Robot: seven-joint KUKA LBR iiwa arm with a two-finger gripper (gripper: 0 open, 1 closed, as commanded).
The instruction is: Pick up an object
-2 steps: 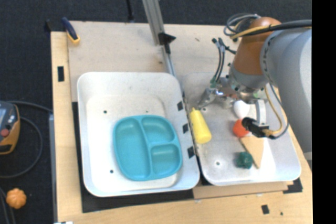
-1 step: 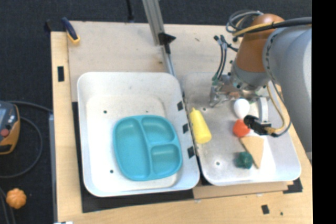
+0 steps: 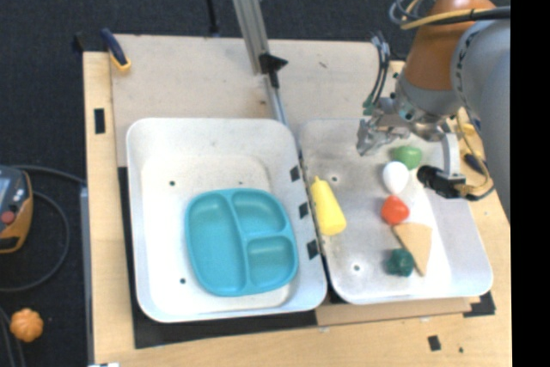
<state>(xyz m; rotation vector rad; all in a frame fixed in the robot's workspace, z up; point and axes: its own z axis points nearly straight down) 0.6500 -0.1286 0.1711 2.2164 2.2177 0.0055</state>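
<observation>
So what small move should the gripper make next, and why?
Probably lower and shift slightly right toward the green object. The gripper sits over the far end of the right bin, holding nothing, and that object lies closest, just beside it.

blue divided plate (image 3: pixel 242 241) in the left white bin (image 3: pixel 150 142); small orange pumpkin-like thing (image 3: pixel 27 323) off bench, lower left
</observation>
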